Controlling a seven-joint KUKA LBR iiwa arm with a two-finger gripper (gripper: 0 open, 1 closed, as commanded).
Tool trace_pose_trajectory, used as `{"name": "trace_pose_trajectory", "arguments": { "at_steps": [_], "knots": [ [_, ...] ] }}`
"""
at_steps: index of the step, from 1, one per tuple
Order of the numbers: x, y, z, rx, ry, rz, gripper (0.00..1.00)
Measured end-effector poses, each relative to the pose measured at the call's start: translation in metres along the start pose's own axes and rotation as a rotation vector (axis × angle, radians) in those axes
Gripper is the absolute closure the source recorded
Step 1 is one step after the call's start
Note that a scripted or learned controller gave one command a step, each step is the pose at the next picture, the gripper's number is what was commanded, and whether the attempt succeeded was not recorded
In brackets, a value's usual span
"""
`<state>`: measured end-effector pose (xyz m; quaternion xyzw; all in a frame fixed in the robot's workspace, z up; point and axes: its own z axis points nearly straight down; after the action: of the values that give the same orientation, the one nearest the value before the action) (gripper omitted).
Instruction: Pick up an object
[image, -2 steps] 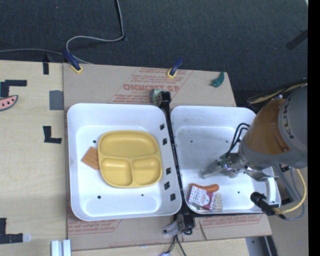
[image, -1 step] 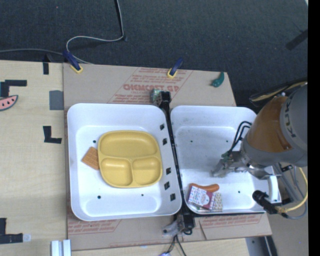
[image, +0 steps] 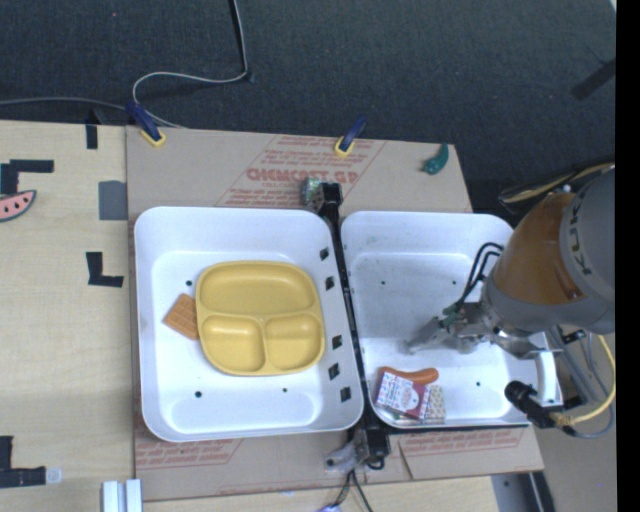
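My gripper (image: 418, 342) reaches into the right bin (image: 400, 235) from the right, its dark fingers low over the bin floor near the middle. A red and white packet with an orange end (image: 408, 394) lies at the front of that bin, below and slightly left of the gripper tips and apart from them. In the left bin (image: 160, 300) sits a yellow divided plate (image: 262, 315). A brown cracker-like square (image: 181, 317) pokes out from under the plate's left edge. Nothing shows between the fingers.
The orange-banded wrist and grey arm (image: 545, 270) cover the right bin's right side. Black clips (image: 335, 340) run along the divider between the bins. A small green item (image: 436, 159) and yellow clamps (image: 349, 140) lie on the cardboard behind the bins.
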<state>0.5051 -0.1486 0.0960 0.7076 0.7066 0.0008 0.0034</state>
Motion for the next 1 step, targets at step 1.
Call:
{"name": "trace_pose_trajectory", "arguments": {
  "at_steps": [1],
  "knots": [
    [0.0006, 0.0003, -0.0093, 0.001, 0.001, -0.001, 1.00]
  ]
}}
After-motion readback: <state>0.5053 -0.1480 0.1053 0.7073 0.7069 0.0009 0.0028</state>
